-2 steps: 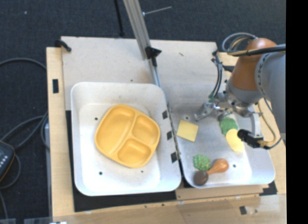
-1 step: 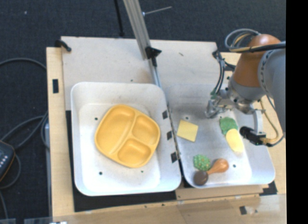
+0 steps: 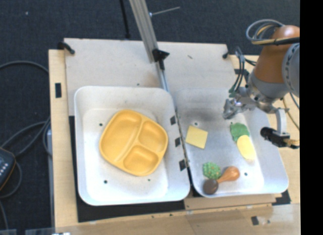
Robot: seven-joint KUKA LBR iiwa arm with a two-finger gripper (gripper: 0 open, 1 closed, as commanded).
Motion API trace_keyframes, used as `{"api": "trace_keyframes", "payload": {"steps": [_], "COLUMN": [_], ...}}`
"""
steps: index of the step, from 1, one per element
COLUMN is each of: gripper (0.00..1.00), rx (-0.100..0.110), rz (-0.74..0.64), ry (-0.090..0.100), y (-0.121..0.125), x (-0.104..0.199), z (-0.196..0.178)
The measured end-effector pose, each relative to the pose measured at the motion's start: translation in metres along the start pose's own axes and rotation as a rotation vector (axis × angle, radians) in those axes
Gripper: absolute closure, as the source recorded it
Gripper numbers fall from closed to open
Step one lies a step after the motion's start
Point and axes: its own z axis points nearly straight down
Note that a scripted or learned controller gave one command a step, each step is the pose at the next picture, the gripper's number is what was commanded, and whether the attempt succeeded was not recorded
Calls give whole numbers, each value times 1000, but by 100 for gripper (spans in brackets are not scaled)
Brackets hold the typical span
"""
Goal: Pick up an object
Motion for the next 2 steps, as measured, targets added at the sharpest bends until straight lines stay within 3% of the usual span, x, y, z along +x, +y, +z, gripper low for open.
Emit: {"api": "trace_keyframes", "payload": {"steps": [1,2], "gripper": [100,100], "rx": [-2,3], "rz": [-3,-5], "ry": [-1,1], "y": [-5,-5], "x": [0,0], "z": [-62,-65]}}
